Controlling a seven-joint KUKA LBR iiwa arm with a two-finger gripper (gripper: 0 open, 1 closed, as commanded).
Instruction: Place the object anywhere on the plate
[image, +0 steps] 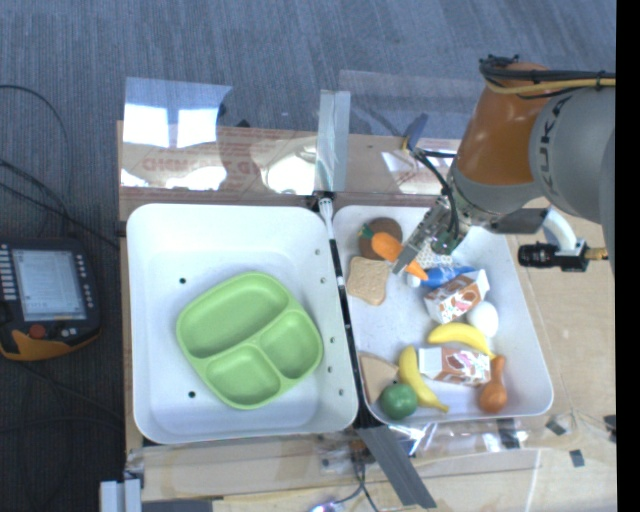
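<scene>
From my station I see the desk (585, 330) carrying two white bins side by side. The left bin (160, 300) holds the green plate (250, 340), a three-compartment dish lying near that bin's middle with nothing on it. The right bin (530, 350) is crowded with play food. The arm (530, 120) reaches in over the right bin's far edge, and its hand (425, 245) hangs low above the far part of that bin; I cannot tell whether it is released or clenched, and I see nothing held in it. Just beside the hand lie a carrot (381, 243) against a brown round piece and a blue packet (447, 275). A slice of bread (367, 282) sits by the bin's left wall. Nearer me are two bananas (415, 378), a white egg (484, 319) and a green lime (398, 401) in the near left corner.
</scene>
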